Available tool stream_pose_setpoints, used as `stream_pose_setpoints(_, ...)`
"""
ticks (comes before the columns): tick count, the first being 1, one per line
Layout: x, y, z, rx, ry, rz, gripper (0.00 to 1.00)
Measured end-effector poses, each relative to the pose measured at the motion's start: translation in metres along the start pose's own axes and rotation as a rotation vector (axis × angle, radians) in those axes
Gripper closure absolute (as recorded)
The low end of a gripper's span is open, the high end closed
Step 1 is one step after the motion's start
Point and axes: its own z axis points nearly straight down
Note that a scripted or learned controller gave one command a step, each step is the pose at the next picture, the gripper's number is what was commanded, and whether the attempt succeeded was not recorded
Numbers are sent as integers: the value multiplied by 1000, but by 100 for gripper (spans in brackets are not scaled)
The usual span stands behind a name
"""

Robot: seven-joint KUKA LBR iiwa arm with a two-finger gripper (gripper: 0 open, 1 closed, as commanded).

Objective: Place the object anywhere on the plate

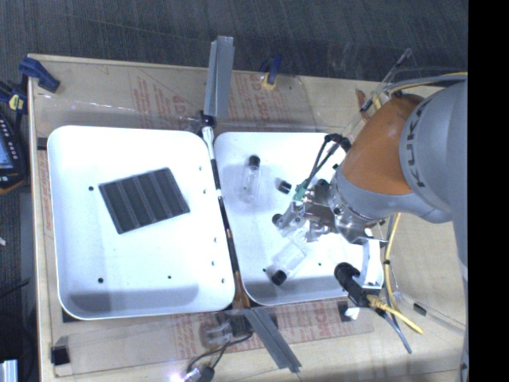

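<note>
**Operator:** I'm looking at the right bin (262, 293). A clear plastic vial with a black cap (286, 263) is lying on its side near the front wall, cap toward the front. A second vial (252, 175) is lying farther back, and a small black cap (284, 186) sits loose beside it.

**Colleague:** How will it handle?

**Operator:** I'm judging it light, stiff and slippery, likely to roll. I'd take it across the middle of the body, not the cap.

**Colleague:** And the hand?

**Operator:** The hand (293, 218) is hanging low over the right bin, just behind the front vial, wrist bent leftward. I can't tell how far it's open, or whether it's holding anything. The dark ribbed plate (144, 199) is lying in the left bin (71, 146), well apart.
</note>
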Motion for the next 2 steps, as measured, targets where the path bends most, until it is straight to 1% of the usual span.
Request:
stream_pose_setpoints(1,136,12,-23,2,1,75,100)
stream_pose_setpoints(2,234,-48,-29,3,0,477,100)
